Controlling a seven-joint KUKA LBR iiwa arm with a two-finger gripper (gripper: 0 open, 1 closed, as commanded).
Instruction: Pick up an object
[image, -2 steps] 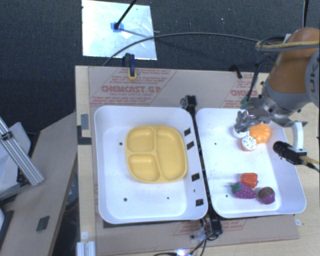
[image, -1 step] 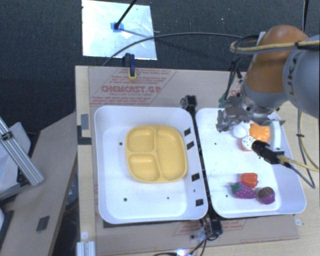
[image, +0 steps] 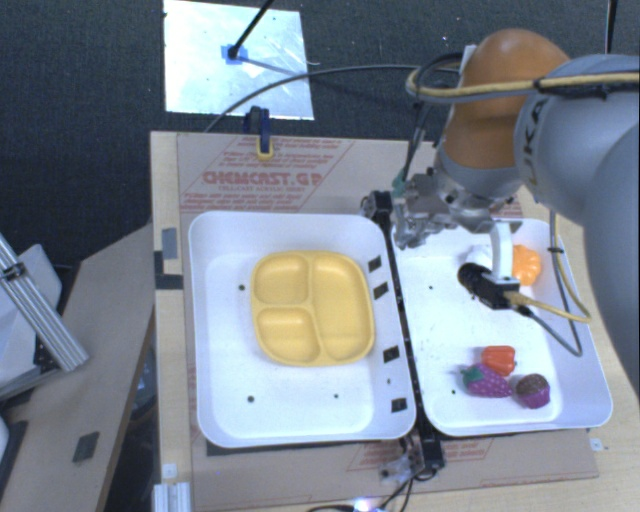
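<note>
Two white bins sit side by side. The left bin holds a yellow plate with bare floor around it. The gripper hangs over the far corner of the right bin, by the middle edge; whether it is spread or pressed together is too hard to tell. An orange fruit lies near the right wall. A red pepper, purple grapes and a dark round toy huddle at the near edge, bare floor beyond them.
</note>
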